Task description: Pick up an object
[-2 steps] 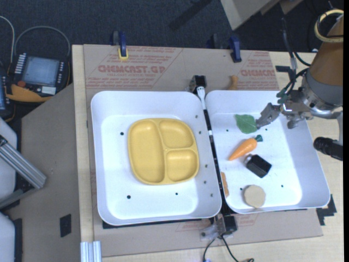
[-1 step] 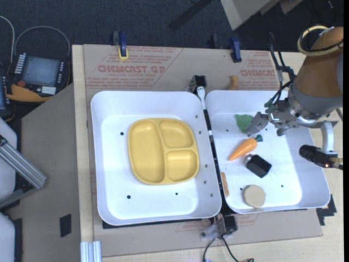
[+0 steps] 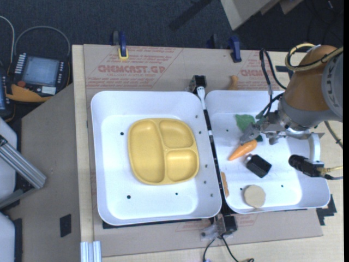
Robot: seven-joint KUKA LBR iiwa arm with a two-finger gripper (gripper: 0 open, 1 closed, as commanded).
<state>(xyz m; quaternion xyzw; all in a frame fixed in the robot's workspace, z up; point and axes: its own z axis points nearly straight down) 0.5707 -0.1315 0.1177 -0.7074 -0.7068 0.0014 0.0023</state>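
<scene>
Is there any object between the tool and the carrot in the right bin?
Nothing visible does. The tool sits right at the upper end of the carrot. The black block and green piece lie beside, not between.

High slanted view over 2 bins

1. Both bins, the left bin and the right bin, look like smooth white plastic with a slight sheen.
2. The yellow divided plate is glossy plastic.
3. The bench board looks like matt brown cardboard or fibreboard, printed in red.
4. The round disc looks like pale matt wood or cork.
</scene>
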